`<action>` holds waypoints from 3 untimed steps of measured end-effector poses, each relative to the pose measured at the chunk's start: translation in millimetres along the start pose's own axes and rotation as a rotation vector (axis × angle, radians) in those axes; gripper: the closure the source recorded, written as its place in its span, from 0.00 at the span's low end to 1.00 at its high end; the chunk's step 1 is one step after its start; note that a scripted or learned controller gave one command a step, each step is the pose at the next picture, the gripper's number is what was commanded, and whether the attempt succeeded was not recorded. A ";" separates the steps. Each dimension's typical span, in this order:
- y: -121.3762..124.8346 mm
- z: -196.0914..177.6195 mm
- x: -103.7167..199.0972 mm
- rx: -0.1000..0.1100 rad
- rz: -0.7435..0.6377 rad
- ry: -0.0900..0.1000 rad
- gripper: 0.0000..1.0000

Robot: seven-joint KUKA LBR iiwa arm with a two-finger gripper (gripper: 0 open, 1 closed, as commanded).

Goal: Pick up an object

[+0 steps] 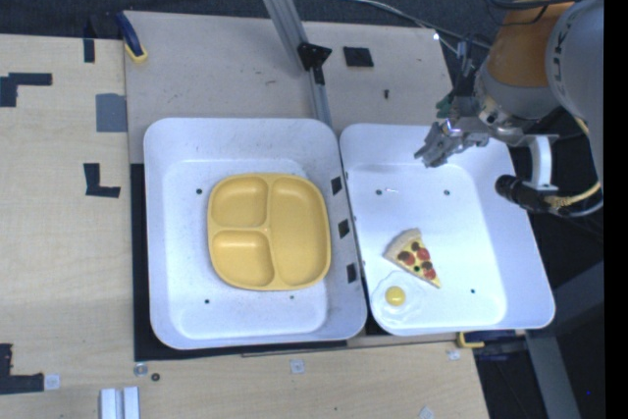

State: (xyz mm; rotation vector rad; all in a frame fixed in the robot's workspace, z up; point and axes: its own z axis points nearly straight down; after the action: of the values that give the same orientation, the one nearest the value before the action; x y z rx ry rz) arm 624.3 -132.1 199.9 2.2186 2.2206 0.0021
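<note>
A toy pizza slice (414, 257) with red toppings lies in the right bin (491, 211), towards its front. A small yellow round piece (394, 295) rests just in front of it, near the bin's front left corner. A yellow divided plate (268, 231) sits in the middle of the left bin (177, 240). My gripper (433, 152) hangs over the back of the right bin, well behind the pizza slice and apart from it. Nothing shows between its fingers.
A slanted metal pole (280, 0) rises from behind the bins, with a black clamp (314, 54) at its base. Cables run across the bench's back. A black hose (530, 194) hangs beside the arm over the right bin's right rim.
</note>
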 end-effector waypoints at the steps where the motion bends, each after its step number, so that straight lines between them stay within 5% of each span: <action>1: 1.2 -53.2 0.0 -0.002 0.000 0.000 1.00; 3: 15.8 -49.2 107.2 0.004 -0.005 0.002 1.00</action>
State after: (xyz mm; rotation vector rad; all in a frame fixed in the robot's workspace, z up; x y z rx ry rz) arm 639.9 -24.9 249.0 2.2161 2.2289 -0.0011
